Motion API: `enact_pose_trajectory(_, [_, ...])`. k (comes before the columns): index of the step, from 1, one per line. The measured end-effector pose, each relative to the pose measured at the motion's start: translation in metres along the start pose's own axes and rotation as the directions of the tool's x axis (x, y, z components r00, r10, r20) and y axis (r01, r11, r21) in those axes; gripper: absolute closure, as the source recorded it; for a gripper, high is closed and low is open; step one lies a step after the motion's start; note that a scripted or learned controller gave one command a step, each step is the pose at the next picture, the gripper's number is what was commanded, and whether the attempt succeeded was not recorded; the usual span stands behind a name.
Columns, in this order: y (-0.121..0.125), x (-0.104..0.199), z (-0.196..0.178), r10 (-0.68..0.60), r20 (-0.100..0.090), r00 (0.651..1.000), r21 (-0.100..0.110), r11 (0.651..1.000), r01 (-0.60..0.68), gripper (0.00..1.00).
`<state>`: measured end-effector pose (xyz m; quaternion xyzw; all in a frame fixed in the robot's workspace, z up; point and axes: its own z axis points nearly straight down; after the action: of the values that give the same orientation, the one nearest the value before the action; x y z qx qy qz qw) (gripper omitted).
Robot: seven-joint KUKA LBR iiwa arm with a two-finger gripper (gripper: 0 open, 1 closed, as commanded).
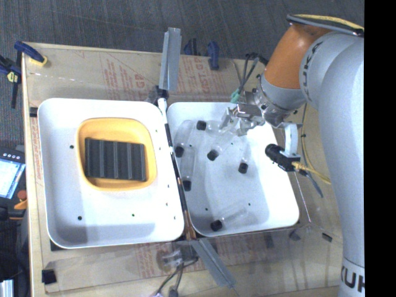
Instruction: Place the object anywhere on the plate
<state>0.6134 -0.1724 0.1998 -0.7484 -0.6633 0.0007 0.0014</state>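
The right bin [281, 212] holds several clear plastic bottles with black caps, hard to tell apart against the white floor; one lies near the front edge [228, 218], others cluster toward the back left [192, 138]. They look light, thin-walled and slippery, likely to roll or squirt out of a pinch, so a hold across the body near the cap seems safest. The gripper [242, 117] hangs over the bin's back edge; whether its fingers are spread or closed cannot be told. The yellow plate [117, 126] sits in the left bin [55, 215], carrying a dark ridged block [116, 159].
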Motion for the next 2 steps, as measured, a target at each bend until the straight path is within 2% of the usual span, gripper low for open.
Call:
enact_pose_trajectory(1, [0.011, 0.059, 0.002, -0.22, 0.001, 0.976, -0.001, 0.976, 0.22, 1.0])
enact_pose_trajectory(2, [-0.002, 0.12, 0.005, -0.41, 0.001, 0.912, 0.002, 0.912, 0.41, 1.0])
